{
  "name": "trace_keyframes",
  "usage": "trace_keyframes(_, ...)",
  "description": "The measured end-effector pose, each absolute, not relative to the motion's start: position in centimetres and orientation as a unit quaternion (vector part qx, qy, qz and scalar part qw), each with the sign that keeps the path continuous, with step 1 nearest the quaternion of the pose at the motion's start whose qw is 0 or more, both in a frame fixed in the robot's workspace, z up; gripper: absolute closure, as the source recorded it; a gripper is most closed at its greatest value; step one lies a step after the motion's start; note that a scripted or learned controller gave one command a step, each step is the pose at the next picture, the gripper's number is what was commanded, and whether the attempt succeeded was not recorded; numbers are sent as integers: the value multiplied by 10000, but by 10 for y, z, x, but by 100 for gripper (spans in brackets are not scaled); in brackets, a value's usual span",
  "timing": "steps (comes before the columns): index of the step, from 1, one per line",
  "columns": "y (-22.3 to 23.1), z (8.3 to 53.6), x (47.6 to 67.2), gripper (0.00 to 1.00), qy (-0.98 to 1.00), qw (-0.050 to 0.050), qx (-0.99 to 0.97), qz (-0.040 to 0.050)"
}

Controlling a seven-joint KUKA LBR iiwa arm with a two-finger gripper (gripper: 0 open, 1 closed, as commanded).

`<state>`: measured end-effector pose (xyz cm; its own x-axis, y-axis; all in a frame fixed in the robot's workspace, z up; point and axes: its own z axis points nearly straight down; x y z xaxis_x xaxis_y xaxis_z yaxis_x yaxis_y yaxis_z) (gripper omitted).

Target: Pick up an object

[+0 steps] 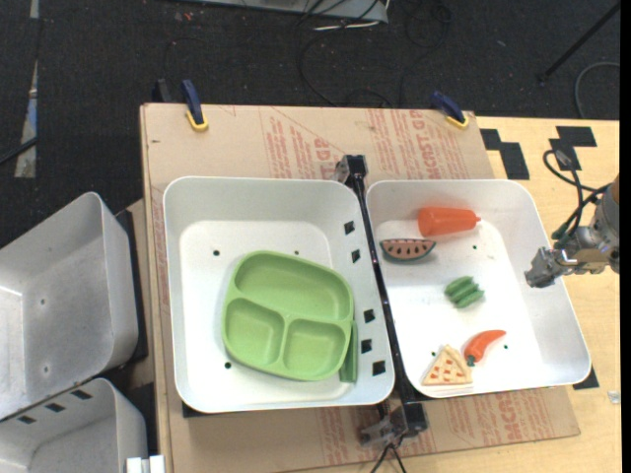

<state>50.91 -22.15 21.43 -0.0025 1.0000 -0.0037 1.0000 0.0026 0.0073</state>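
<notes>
The right bin (523,215) holds several toy foods: an orange carrot (448,221) at the back, a watermelon slice (407,250) beside it, a green pod (463,292) in the middle, a red-orange pepper (484,343) and a pizza slice (447,370) near the front. My gripper (544,268) hangs over the right rim of that bin, right of the green pod and apart from every object. Nothing shows between its fingers.
The left bin (187,215) holds a green three-compartment plate (288,315). A black divider with clips (370,274) runs between the bins. Spare white bins (59,294) stand off the bench at the left. Cables lie on the dark floor behind.
</notes>
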Motion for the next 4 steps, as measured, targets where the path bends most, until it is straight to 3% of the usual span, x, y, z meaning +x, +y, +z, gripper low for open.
trace_keyframes(1,-221,231,510,100,7082,21,7060,6)
trace_keyframes(2,-169,229,515,100,7098,-9,7044,4)
trace_keyframes(3,-116,239,528,100,7099,7,7043,11)
trace_keyframes(4,-64,238,555,100,7103,8,7039,12)
